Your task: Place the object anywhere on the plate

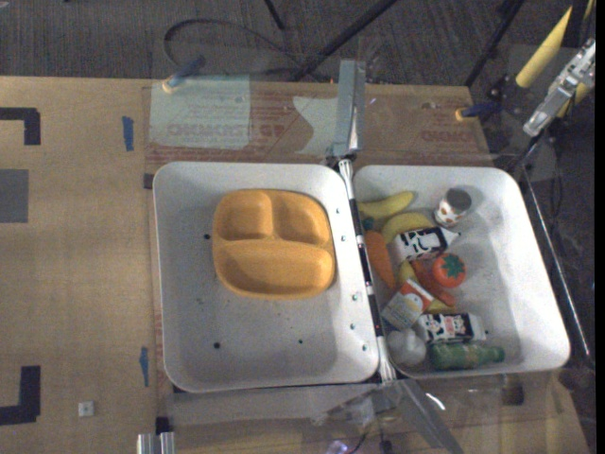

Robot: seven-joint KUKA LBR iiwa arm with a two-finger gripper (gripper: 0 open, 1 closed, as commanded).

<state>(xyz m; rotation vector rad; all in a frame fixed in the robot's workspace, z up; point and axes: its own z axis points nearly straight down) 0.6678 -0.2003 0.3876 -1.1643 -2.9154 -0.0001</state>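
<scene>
Two white bins sit side by side on the bench (76, 253). The left bin (180, 329) holds one orange plate (274, 242) with three compartments, lying in the bin's upper half; nothing rests on the plate.

The right bin (529, 282) holds all the loose objects, crowded along its left side against the divider. Two bananas: one (388, 204) at the top, another (405, 223) just below it. One small can (455, 206) stands to their right, near the bin's upper middle. One carrot (380, 258) lies along the left wall. Two black-and-white cartons: one (422, 242) under the bananas, one (451, 326) lower down. One tomato (444, 270) sits between the two cartons. One small orange-and-white packet (409, 305) lies left of the lower carton. One pale, rounded item (406, 346) sits in the lower left corner, and one green bottle (463, 355) lies on its side beside it, along the near wall.

At the upper right corner, beyond the bins, part of the gripper (564, 85) shows; whether the jaws are spread or pressed together cannot be told.
</scene>
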